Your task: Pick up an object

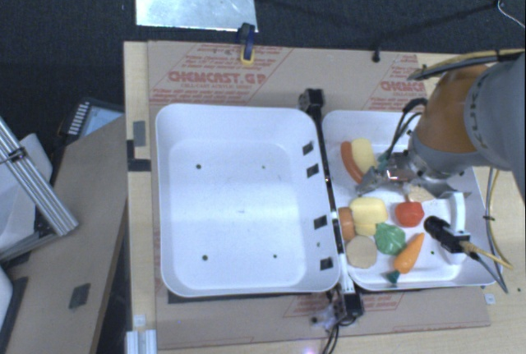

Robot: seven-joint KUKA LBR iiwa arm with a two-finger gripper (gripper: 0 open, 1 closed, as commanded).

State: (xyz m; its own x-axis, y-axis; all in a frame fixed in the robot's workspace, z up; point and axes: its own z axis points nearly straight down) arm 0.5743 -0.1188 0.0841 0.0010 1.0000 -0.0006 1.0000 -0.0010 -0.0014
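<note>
two white bins sat side by side on the bench (214,69). the left bin (238,196) took the frame's centre. the right bin (366,124), at lower right, held toy food: a sausage (352,159), a yellow block (369,211), a tomato (409,213), a carrot (408,253). the end effector (393,174) hovered above them; whether it was released or clenched could not be told.

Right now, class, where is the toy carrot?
The carrot lies near the right bin's front edge, just right of the green toy and below the red one.

Bench (140,180) under two white bins (238,196)
</note>
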